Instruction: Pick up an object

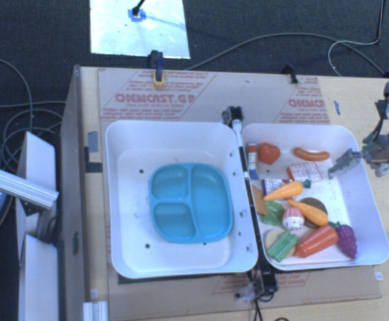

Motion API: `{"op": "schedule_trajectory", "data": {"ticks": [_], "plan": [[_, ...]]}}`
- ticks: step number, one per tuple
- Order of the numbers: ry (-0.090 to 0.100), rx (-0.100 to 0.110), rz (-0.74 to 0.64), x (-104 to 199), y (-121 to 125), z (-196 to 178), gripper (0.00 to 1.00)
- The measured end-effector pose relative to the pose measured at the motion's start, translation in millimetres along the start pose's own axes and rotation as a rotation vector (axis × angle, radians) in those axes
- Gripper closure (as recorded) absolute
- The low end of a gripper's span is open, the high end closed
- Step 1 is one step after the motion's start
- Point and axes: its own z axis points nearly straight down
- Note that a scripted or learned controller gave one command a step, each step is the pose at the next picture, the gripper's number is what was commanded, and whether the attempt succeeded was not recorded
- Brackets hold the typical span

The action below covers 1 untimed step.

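The pincer (347,160) is seen over the right bin's (371,209) upper right edge, nothing gripped; whether it's apart or together can't really be told. Toy food is piled in that bin: a hot dog (312,154), carrot (284,191), grapes (346,239). A blue divided plate (189,202) is sat in the left bin (130,179).

The right bin (368,199) is the landmark. Left of it, touching, sits the left bin (124,199), with a tray (191,202) in it. Inside the right bin lie toy foods (301,223), mostly toward its front. The gripper (345,162) hangs at its right rim.
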Motion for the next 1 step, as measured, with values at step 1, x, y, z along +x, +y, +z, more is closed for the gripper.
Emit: {"op": "schedule_trajectory", "data": {"ticks": [1], "plan": [[0.001, 0.002, -0.001, 48.6, 48.8, 92.6, 0.00]]}}
